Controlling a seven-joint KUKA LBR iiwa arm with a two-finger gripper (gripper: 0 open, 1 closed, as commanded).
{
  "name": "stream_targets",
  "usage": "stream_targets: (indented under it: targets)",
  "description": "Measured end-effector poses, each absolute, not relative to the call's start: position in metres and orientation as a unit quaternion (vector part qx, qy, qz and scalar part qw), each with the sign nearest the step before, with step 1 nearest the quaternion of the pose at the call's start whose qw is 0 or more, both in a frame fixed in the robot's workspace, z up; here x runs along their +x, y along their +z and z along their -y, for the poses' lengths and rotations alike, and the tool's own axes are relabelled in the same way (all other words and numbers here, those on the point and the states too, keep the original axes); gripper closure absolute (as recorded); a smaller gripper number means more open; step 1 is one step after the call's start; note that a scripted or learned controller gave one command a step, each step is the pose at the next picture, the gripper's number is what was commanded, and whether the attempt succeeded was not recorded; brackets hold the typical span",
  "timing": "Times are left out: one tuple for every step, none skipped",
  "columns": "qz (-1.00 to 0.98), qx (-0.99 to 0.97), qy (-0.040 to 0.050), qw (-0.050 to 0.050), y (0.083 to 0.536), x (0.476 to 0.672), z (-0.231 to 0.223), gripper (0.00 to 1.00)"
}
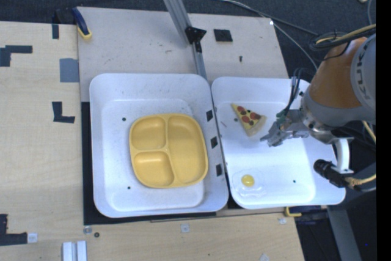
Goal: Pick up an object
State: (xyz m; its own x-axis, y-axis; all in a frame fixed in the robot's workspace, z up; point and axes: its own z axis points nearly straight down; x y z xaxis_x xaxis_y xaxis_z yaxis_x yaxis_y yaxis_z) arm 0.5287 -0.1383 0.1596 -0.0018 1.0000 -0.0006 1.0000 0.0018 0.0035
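A toy pizza slice [247,118] lies in the upper left of the right bin [305,91]. A toy fried egg [247,182] rests near that bin's front left corner. My gripper [273,135] hangs over the right bin, just right of the pizza slice and a little below it. Nothing shows between its fingers. The grey arm with its orange band reaches in from the right.
A yellow divided plate [167,150] sits in the left bin [110,95]. A slanted metal pole [174,0] rises behind the bins. Cables run over the dark floor at the top right.
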Motion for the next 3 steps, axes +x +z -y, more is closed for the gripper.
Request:
stream_targets:
  targets:
    - [-0.708,0.707,0.0009,0.002,0.212,0.530,0.138,1.00]
    - [-0.709,0.705,-0.0004,-0.001,0.204,0.540,0.086,1.00]
    - [-0.709,0.705,0.0000,-0.001,0.203,0.553,0.044,1.00]
